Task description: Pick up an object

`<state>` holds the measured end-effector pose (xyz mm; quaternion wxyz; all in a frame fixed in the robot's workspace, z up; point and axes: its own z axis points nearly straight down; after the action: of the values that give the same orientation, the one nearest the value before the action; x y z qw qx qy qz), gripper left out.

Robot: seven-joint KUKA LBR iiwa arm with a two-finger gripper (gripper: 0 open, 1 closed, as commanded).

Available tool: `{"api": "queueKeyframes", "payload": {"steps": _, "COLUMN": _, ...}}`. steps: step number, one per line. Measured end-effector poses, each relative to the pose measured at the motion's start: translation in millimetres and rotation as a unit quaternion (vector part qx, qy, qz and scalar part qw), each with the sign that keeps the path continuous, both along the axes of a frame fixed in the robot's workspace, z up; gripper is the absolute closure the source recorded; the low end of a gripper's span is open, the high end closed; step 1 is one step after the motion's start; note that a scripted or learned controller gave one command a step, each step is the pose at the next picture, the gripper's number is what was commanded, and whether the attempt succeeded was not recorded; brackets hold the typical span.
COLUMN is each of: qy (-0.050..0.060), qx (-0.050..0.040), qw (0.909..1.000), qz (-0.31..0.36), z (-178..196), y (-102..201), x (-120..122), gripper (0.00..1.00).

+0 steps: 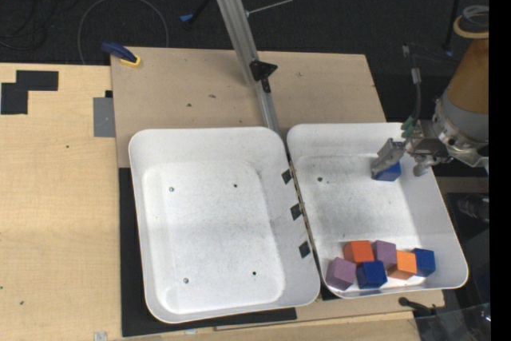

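A small blue block [389, 170] is seen clamped between the spread fingers of the gripper [402, 159] near the right bin's [351, 196] far right edge; judged light, rigid, best held across 2 flat faces.

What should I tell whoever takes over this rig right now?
Gripper: over the upper right of the right bin, at a blue block that sits at its left finger; a grasp cannot be confirmed.
Other blocks: orange, purple, orange, blue, blue and purple, clustered at the right bin's near edge.
Done: nothing confirmed lifted.
Left: secure and lift one object.
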<state>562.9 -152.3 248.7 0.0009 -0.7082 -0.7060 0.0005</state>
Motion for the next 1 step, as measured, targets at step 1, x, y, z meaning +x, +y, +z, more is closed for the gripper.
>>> {"api": "queueKeyframes", "payload": {"steps": 1, "qy": 0.001, "qx": 0.0006, "qw": 1.0, "qz": 0.001, "z": 6.1, "y": 10.5, "x": -41.7, "gripper": 0.0}}
